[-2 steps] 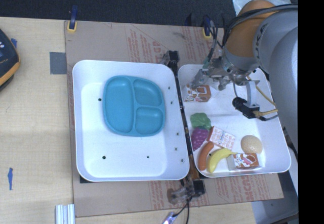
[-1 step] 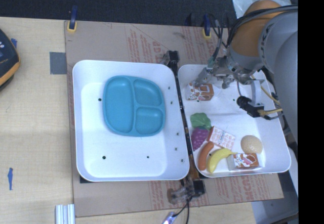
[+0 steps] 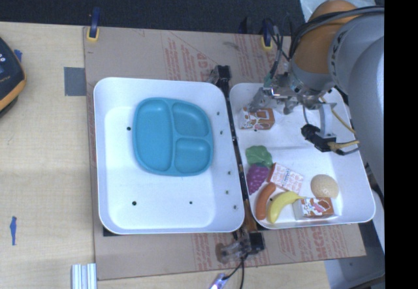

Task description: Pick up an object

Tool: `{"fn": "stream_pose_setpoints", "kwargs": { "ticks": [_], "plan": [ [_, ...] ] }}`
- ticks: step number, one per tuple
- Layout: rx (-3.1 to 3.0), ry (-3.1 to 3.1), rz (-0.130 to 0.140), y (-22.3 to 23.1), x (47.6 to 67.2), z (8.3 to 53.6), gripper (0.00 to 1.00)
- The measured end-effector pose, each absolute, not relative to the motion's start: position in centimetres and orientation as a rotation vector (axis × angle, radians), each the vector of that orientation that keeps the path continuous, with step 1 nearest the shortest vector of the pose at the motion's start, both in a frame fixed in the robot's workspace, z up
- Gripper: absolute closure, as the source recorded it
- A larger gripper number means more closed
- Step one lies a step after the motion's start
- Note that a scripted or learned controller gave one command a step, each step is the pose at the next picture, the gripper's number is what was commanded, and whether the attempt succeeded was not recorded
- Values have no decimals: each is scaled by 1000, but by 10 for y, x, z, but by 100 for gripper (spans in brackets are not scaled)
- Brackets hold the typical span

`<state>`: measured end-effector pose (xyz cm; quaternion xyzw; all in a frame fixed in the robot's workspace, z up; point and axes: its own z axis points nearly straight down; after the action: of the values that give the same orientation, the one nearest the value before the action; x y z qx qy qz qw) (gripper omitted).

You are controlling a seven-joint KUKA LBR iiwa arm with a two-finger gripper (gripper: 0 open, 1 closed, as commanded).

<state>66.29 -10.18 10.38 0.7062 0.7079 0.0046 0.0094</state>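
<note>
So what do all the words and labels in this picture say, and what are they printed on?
No text here is sharp enough to quote.
Red lettering on the brown cardboard sheet: blurred.
Small carton at the top of the right bin: print too small.
Carton beside the banana: too small.
Pink-and-white packet: too small.

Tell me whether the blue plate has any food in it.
Empty. The blue plate lies flat in the left bin, all three compartments showing bare blue; the toy food sits in the right bin.
</note>
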Motion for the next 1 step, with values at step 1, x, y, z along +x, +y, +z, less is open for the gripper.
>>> {"fn": "stream_pose_setpoints", "kwargs": {
  "ticks": [1],
  "plan": [
    [2207, 2210, 16, -102, 663, 104, 0]
  ]
}}
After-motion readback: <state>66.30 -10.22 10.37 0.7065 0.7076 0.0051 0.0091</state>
